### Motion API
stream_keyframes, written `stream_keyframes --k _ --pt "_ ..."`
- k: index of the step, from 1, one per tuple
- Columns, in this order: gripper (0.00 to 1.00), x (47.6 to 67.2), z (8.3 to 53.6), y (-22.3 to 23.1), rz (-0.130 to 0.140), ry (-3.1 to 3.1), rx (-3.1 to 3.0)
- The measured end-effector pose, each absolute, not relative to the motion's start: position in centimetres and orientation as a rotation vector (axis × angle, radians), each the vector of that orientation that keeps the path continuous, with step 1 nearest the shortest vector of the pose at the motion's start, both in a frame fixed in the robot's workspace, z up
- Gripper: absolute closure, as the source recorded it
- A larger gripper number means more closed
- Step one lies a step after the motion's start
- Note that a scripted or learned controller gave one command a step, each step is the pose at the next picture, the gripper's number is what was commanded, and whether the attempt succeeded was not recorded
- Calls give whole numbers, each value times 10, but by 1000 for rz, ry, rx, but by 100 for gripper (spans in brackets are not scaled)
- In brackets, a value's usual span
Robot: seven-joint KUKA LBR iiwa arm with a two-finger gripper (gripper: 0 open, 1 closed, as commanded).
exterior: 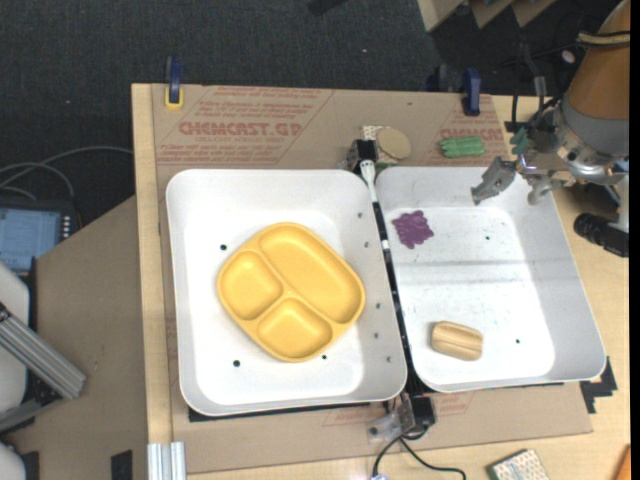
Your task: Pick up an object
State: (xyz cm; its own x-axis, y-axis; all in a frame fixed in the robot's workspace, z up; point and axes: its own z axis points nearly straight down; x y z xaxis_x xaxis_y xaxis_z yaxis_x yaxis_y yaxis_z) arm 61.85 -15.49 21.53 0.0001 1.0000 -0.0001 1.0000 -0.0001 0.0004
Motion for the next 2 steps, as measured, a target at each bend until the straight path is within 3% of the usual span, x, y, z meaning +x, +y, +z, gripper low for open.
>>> stream_keyframes --k 1,2 --pt "0 662 82 -146 2 2225 2216" --pt "0 667 85 -90 1 2228 2217"
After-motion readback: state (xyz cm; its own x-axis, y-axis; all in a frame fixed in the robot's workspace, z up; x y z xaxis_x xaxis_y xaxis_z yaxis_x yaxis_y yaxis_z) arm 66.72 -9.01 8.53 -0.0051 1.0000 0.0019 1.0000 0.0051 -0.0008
